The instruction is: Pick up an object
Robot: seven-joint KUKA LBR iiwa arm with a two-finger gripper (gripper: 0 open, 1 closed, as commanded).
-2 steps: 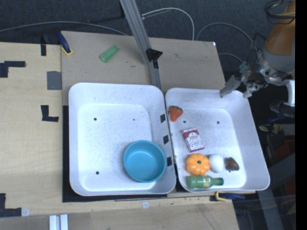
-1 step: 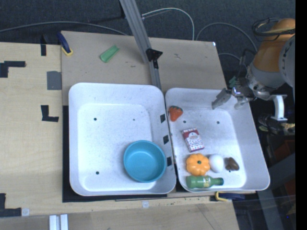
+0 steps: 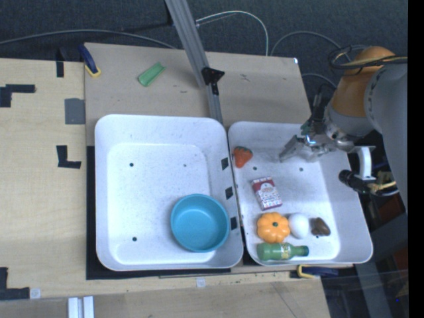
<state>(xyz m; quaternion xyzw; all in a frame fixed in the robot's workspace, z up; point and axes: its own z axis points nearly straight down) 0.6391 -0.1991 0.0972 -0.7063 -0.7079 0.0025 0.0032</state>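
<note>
**A:** Arm [image 3: 371, 91]'s in from the right, gripper [image 3: 296, 148] hanging over the upper part of the right bin [image 3: 344, 197]. Nothing between the fingers that I can see, and they look spread a little, so I'd call it open and empty-handed.

**B:** What's it going for?

**A:** Hard to say. The strawberry [image 3: 243, 156] is the nearest thing, just off to the gripper's left, close to the bin's wall. The red carton [image 3: 266, 193] lies below it, mid-bin. Then there's a cluster at the bottom: pumpkin [image 3: 273, 226], a white egg [image 3: 299, 226] touching it, a brown lump [image 3: 320, 226] beside that, and a green bottle [image 3: 282, 250] lying flat along the lower wall.

**B:** So where does it go wrong?

**A:** If it picks the strawberry, the wall's the trouble, I reckon. One finger could land on the rim or shove the berry into the corner. The carton lies flat, so the fingers may just scrape over it.

**B:** And the cluster?

**A:** Crowded. Closing on the egg probably nudges the pumpkin, and the round thing squirts out. The bottle's jammed against the wall, no room for a finger behind it.

**B:** The blue bowl [image 3: 199, 222]?

**A:** Left bin [image 3: 119, 138], well apart. Long reach, and a rim grab could slip.
</note>
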